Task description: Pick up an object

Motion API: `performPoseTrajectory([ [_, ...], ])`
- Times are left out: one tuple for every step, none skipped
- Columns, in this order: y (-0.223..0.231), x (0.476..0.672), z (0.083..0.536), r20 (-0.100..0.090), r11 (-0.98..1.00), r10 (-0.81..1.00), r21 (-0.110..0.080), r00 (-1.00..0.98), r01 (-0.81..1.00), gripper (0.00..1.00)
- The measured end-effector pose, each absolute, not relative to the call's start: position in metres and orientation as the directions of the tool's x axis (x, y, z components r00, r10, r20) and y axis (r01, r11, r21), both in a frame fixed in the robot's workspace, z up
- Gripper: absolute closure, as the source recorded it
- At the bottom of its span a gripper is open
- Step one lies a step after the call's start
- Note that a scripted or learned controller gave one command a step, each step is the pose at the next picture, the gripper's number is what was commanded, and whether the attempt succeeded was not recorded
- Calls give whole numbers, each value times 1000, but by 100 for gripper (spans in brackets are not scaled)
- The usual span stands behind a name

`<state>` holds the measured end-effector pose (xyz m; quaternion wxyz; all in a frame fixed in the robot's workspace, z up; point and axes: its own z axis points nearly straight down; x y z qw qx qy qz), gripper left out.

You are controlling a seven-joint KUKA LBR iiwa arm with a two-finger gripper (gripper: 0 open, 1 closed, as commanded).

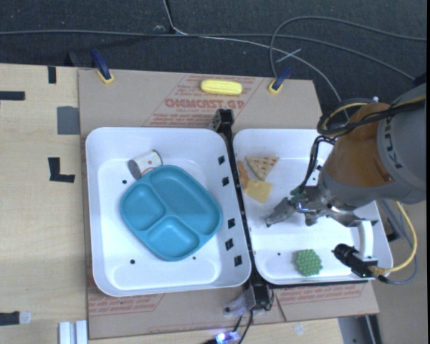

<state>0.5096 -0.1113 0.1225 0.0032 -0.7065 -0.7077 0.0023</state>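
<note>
Gripper is hanging open and empty over bare right bin, risking closing on nothing between yellow pieces and green ball.

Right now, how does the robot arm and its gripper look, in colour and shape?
The arm is thick and round, grey with an orange band above the wrist. Thin yellow and black cables loop around it. The gripper is dark grey metal with two slim fingers.

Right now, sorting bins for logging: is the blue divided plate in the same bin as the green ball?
No: the blue divided plate lies in the left bin, the green ball in the right bin.
</note>
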Motion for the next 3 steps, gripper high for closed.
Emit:
performPoseTrajectory([
  [-111,510,84,-2,1,1000,-1,-1,1000,0],
  [-111,510,95,-2,1,1000,1,-1,1000,100],
  [-112,517,157,-1,2,1000,4,-2,1000,100],
])
